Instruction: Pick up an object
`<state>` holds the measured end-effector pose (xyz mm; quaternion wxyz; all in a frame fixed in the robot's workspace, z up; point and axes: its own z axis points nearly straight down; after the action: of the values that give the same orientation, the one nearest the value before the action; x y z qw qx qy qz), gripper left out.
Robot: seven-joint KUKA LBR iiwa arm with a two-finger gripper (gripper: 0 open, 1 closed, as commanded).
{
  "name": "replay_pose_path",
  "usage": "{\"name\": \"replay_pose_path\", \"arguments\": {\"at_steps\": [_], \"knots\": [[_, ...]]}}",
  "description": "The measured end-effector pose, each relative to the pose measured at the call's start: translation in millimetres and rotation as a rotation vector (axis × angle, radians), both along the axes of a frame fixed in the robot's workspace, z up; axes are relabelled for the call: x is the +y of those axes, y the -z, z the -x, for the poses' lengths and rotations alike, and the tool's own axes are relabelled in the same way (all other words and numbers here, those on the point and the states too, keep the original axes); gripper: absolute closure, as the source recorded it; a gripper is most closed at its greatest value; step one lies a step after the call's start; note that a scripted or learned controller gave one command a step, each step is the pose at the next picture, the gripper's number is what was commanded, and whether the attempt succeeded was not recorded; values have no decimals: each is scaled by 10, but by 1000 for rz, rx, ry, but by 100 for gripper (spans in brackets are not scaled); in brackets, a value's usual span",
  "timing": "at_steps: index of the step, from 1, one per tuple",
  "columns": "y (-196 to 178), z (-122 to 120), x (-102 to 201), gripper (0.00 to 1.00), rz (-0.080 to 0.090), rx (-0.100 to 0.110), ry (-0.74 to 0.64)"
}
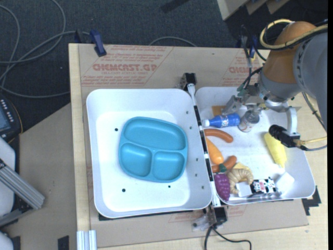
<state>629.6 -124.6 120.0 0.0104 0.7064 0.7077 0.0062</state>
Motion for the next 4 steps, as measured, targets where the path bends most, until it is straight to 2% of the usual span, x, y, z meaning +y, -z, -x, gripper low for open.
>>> {"name": "replay_pose_path", "arguments": {"at_steps": [1, 2, 3, 4], "knots": [[171, -52, 108, 0, -9, 27, 3], [361, 369, 315, 0, -7, 28, 3], [345, -350, 118, 0, -3, 16, 0], [355, 695, -82, 0, -8, 32, 7]]}}
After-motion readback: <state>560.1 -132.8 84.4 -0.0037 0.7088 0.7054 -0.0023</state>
